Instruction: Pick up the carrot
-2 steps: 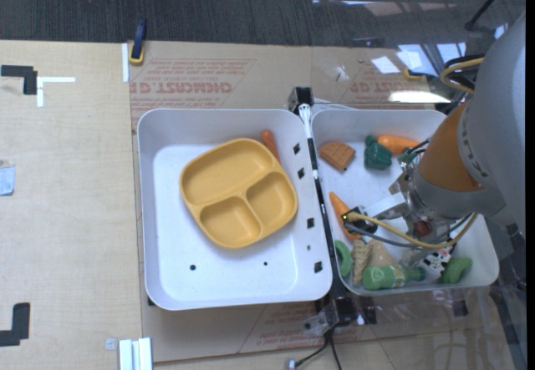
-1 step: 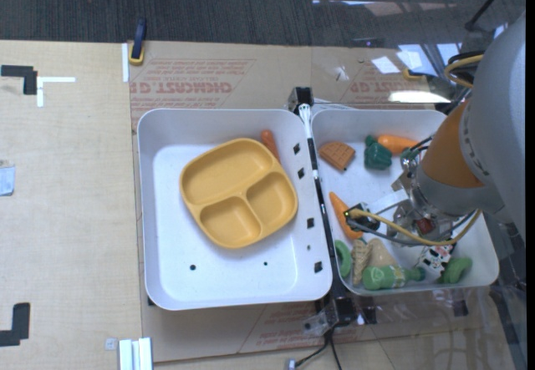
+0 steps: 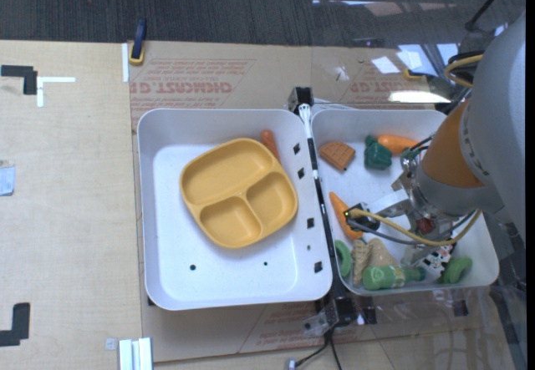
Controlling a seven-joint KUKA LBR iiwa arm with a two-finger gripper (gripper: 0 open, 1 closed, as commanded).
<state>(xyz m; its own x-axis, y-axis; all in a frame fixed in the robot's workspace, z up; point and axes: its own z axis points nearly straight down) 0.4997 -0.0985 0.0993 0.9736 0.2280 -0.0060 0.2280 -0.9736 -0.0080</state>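
Carrot (image 3: 340, 211) lies in the right bin (image 3: 483, 235), by its left wall, near the gripper (image 3: 415, 225). You can't tell whether the gripper is open or closed. Centre over the carrot's middle, grip across its length, and stay clear of the wall.

The carrot (image 3: 339, 211), orange and tapered, lies slantwise in the right bin (image 3: 376, 186) just beside its left wall.
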